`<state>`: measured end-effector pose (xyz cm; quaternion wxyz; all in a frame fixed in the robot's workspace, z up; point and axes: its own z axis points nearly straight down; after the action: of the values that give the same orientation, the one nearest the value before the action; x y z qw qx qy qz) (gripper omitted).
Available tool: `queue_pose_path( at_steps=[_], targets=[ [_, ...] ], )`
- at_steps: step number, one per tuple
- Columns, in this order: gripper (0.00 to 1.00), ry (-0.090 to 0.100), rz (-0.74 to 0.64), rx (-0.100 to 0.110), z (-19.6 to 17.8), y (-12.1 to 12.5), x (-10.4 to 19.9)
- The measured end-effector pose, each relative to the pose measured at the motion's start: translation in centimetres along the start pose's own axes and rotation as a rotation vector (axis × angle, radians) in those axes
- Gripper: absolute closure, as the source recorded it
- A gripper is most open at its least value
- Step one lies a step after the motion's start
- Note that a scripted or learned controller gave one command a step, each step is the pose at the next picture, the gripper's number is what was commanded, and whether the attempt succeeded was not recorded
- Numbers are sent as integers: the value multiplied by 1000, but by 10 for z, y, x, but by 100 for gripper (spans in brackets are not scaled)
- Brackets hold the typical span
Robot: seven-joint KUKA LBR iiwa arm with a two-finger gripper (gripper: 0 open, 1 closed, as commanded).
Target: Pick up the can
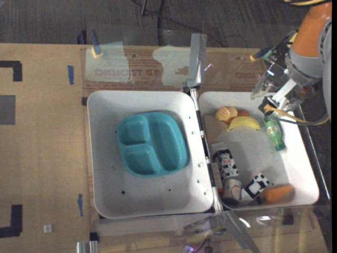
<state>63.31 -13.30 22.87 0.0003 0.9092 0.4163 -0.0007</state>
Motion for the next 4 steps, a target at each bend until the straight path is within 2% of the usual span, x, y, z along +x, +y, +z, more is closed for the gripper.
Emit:
queue_pose_path(
  at_steps=[1,2,3,4],
  targets=[
    [0,-1,123,5,115,19,3],
    [0,-1,-72,5,117,3,35],
    [100,-5,-74,9,107,2,35],
    [100,7,-143,-3,131,19,27]
  ],
)
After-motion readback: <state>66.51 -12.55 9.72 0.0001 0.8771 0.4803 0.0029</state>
